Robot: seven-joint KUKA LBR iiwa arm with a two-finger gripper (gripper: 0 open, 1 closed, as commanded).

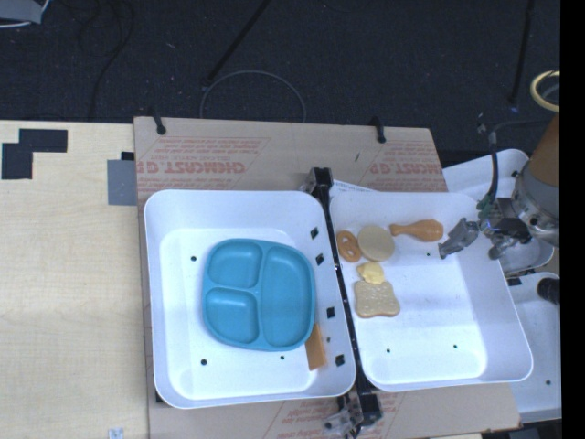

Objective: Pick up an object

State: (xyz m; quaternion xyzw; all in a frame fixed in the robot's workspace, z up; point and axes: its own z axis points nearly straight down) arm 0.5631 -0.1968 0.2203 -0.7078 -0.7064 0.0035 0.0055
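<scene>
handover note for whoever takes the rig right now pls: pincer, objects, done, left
Pincer: at the right bin's right rim, upper part, nothing between its fingers; open or shut not readable from this view.
Right bin: drumstick, round cookie, pretzel, small yellow piece and toast slice, all clustered in its upper left.
Left bin: blue divided plate, with a brown strip leaning at its lower right edge.
Done: nothing picked up yet.
Left: the whole pick. The drumstick lies nearest the pincer, likely the easiest target.
</scene>
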